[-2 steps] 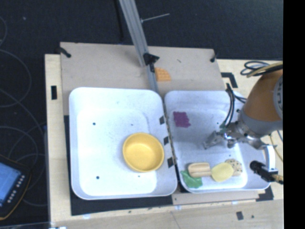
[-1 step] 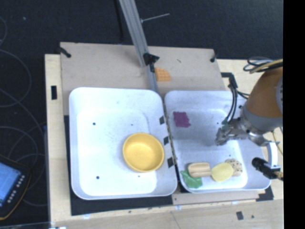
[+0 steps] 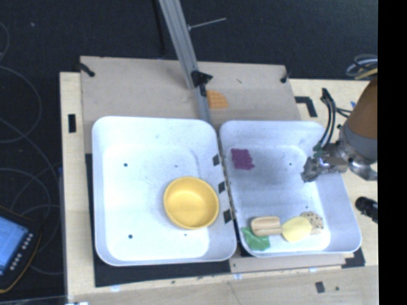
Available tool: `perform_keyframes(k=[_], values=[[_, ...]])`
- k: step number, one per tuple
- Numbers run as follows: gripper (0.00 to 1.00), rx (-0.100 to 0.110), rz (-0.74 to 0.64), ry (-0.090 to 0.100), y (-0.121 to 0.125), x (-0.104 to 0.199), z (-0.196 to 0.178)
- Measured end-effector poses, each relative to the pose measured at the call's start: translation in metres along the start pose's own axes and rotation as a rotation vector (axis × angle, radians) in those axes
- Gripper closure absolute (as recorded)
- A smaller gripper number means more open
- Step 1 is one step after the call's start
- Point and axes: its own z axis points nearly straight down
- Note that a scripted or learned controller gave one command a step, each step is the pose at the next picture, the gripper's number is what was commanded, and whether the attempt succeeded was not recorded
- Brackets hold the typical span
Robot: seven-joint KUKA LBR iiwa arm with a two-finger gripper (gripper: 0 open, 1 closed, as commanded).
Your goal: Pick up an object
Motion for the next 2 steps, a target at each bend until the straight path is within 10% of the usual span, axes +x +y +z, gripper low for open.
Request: perform_keyframes(k=[2], values=[[1.0,0.003,-0.013,0.003,0.009,0.042,-0.019]])
